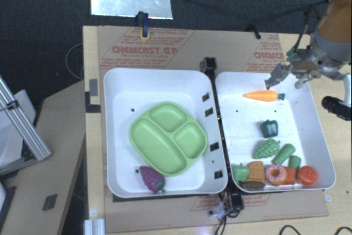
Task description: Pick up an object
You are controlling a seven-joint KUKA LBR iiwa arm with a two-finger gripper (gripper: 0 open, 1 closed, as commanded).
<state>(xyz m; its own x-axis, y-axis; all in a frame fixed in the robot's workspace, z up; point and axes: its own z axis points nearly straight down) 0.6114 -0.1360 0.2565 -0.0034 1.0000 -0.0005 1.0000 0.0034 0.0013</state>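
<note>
In the camera view, the gripper [286,78] hangs over the far part of the right bin [319,135], and its two fingers are spread apart with nothing between them. One finger [273,77] is just above and to the right of the orange carrot [260,96], which lies on its side on the bin floor near the far wall. I cannot tell if the finger touches it.

Nearer to the front of the same bin there is a dark green pepper [269,128], then a bunch of green grapes [266,147]. Along the front wall a donut [274,174] and a red tomato [307,174] lie close together among other toy food.

In the left bin [118,118] a green divided plate [168,137] lies in the middle, and purple grapes [152,178] lie just beside its near edge. Both bins stand on the worktop [60,118].
</note>
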